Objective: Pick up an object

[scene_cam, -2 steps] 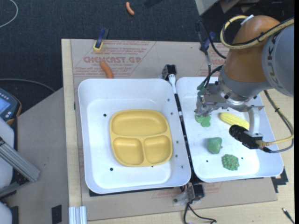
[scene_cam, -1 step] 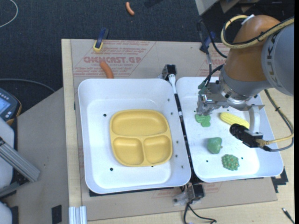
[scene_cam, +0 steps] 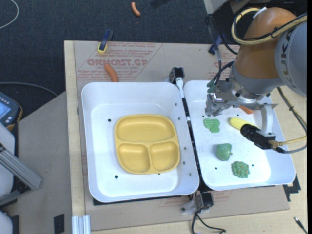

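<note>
A: Start at the left. What's there?

B: A dark device (scene_cam: 7, 112) at the far left edge, partly cut off. On the brown board (scene_cam: 141, 57) behind the bins lie a yellow and blue clip (scene_cam: 104, 42) and, nearer the bins, an orange sausage (scene_cam: 111, 72). Another small orange piece (scene_cam: 135, 8) lies on the dark floor beyond the board.

A: And the left bin?

B: The left bin (scene_cam: 97, 130) holds a yellow tray (scene_cam: 146, 143) with three compartments, lying flat near the middle.

A: The right bin?

B: The right bin (scene_cam: 278, 174) has four toys. A flat green leafy piece (scene_cam: 212, 125) lies near its left wall. To the right of it is a yellow piece (scene_cam: 237, 124), partly hidden by a black part of the arm. Nearer the front sit a rounded green piece (scene_cam: 224, 151) and a bumpy green cluster (scene_cam: 240, 169), close together but apart.

A: Where is the gripper?

B: The gripper (scene_cam: 213, 108) hangs just above and behind the leafy piece. Nothing shows between its fingers, and I cannot tell if they are apart or together.
</note>
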Available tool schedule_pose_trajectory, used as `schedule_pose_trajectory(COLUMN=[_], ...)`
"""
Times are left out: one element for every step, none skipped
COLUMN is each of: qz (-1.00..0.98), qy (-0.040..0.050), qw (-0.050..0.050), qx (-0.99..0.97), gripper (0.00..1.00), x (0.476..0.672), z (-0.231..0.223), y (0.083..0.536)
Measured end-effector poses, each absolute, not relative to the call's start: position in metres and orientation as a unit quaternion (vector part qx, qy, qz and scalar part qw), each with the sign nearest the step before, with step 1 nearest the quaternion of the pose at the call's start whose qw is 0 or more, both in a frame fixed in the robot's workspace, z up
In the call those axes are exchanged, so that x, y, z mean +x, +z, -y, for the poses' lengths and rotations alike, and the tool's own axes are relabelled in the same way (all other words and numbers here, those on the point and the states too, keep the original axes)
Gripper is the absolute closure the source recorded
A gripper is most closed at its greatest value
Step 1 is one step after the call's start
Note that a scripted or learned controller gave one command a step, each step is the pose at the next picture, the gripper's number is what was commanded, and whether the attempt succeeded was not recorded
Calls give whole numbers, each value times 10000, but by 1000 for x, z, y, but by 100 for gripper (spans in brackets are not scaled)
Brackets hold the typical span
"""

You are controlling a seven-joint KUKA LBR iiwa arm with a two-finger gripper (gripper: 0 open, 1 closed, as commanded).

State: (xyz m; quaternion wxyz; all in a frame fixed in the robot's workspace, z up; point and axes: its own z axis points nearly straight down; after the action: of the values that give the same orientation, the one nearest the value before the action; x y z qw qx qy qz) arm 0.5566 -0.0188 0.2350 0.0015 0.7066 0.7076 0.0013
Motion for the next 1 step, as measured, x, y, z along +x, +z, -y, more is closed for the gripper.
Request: schedule_pose_trajectory(qz=[-7069], qy=[-14], qw=[-15], qx=[7073], gripper=[100], x=[560], z=[20], y=[214])
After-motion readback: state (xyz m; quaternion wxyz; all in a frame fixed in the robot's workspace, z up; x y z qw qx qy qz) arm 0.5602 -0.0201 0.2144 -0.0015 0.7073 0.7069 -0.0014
